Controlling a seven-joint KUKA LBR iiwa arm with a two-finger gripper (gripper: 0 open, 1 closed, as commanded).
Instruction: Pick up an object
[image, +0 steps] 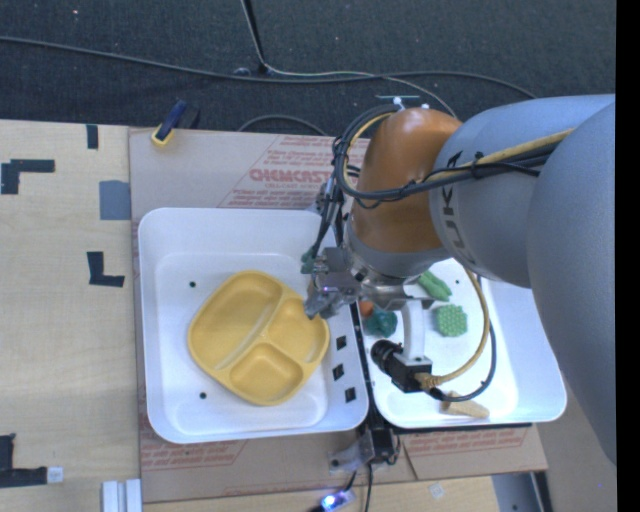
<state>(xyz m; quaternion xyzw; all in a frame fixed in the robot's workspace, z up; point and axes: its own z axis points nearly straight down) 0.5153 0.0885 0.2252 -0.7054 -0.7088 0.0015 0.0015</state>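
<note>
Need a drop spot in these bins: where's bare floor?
Left bin: bare along its far and left edges, around the yellow divided plate. Right bin: bare near its right rim. Crowded at the divider, where the gripper hangs over the plate's edge.

Right bin (520, 400) half hidden beneath the arm (500, 190).

Your grey arm (540, 190) reaches in from the right, filling much of that side of the frame, with its orange band (400, 180) bulging just above the wrist. From there the wrist points downward and to the left. You'll find the gripper (322, 296) at the lower left of the orange band, small and dark, but its state is too hard to make out here.
</note>
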